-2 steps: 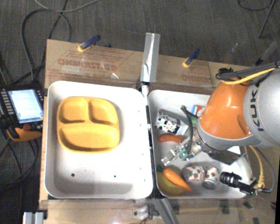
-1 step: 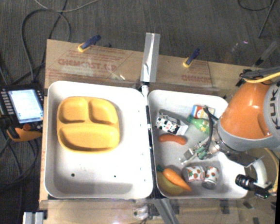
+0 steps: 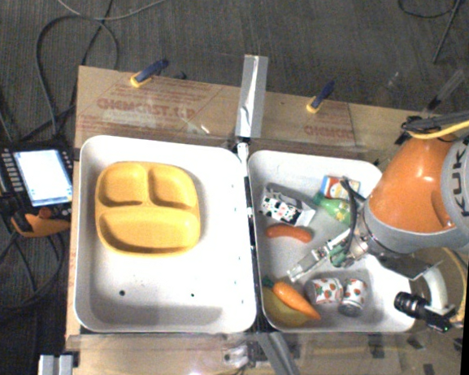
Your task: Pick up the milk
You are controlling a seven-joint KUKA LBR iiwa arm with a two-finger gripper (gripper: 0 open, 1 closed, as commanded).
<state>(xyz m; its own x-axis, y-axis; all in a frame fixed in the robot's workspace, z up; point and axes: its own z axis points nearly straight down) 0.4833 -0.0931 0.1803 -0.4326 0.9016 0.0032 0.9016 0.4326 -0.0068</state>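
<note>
The milk [image 3: 281,209] is a small white carton with black cow spots, lying on its side in the upper left part of the right bin [image 3: 386,322]. My gripper [image 3: 316,262] hangs over the middle of that bin, below and to the right of the milk and apart from it. It points toward the lower left, just above two small cans. Nothing shows held in it. The orange band of the arm [image 3: 413,194] covers the bin's upper right part.
A red sausage [image 3: 289,234] lies just below the milk. A green item [image 3: 333,206] and a small colourful box [image 3: 335,186] sit to its right. A carrot [image 3: 294,296], a yellow fruit [image 3: 282,312] and two patterned cans [image 3: 325,290] lie along the front. The left bin holds a yellow divided plate [image 3: 149,208].
</note>
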